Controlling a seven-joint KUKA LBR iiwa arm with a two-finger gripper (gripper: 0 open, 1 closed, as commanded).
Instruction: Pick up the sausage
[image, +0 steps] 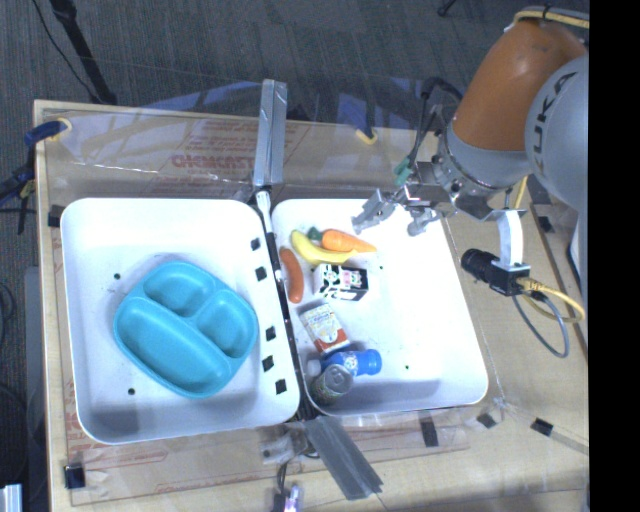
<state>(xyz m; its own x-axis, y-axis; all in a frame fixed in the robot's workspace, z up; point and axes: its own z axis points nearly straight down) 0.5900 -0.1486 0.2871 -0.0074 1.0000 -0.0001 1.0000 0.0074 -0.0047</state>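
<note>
From above, the sausage (291, 274) lies in the right bin (440, 330), close against its left wall. It is a smooth, red-brown, rounded stick, and its long axis runs almost straight from the far side toward the near side. Just right of the sausage are a curved yellow banana (307, 247) and an orange carrot (346, 241), then a black-and-white carton (343, 283). Nearer than the sausage lie a flat printed packet (324, 325) and a shiny can (337, 378). The gripper (398, 212) hangs over the far part of this bin, its metal fingers spread apart and grasping nothing.
</note>
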